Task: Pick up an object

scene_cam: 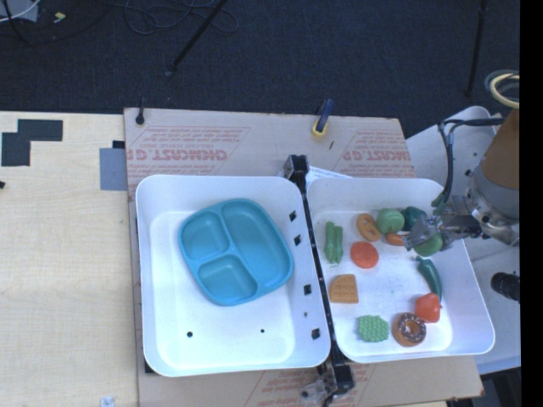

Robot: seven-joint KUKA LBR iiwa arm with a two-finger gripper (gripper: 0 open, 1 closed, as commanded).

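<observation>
White bins sat side by side on the counter; toy food lay scattered in the right bin (475, 333), ready for picking. At the frame's right, the gripper (422, 237) hung low over a green piece (428, 245); its grip I could not tell.

Looks like a robotics lab or test cell. Pale wooden tabletop (59, 261) with black tape marks (32, 138), two white bins (153, 312) clamped on printed cardboard (212, 147), loose cables (161, 7) over dark carpet (339, 49) behind, and plastic toy food (366, 255) as test pieces.
</observation>
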